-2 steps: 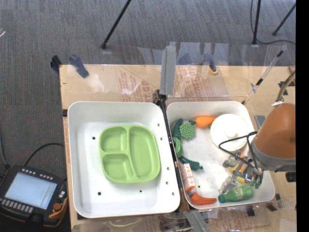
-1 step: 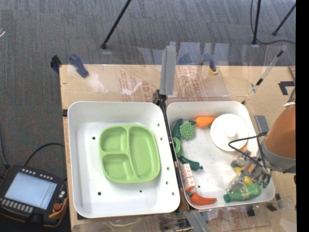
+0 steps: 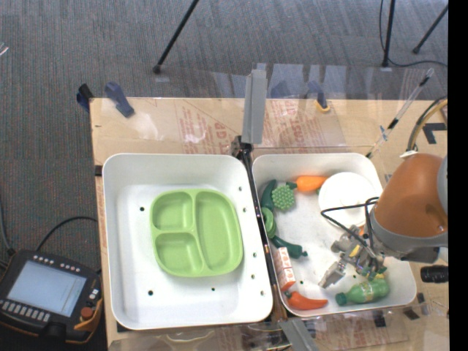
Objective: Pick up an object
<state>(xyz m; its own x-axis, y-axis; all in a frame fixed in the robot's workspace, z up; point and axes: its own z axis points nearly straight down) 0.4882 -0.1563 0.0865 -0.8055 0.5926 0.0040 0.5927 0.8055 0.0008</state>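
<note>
The hand (image 3: 338, 269) is seen low inside the right bin (image 3: 365, 161), carried by the grey arm (image 3: 413, 210) with its orange band. Nothing is seen between its fingers, and whether they are spread or pressed together cannot be told at this size. The green bottle (image 3: 363, 292) lies just beside the hand, toward the bin's near right corner, and is judged the likeliest thing to be taken. Further from the hand, toward the bin's near left corner, the orange-red pepper (image 3: 307, 301) and a small red-and-white packet (image 3: 284, 265) are found. Well apart from the hand, along the bin's far side, a white plate (image 3: 345, 190), a carrot (image 3: 310, 183) and a knobbly green toy (image 3: 283, 196) are shown. Beyond the hand's bin, the left bin (image 3: 117, 170) holds a green divided tray (image 3: 196, 232). Both bins rest on the table (image 3: 175, 123). No object is lifted; the grasp and the lift are judged not yet done.
</note>
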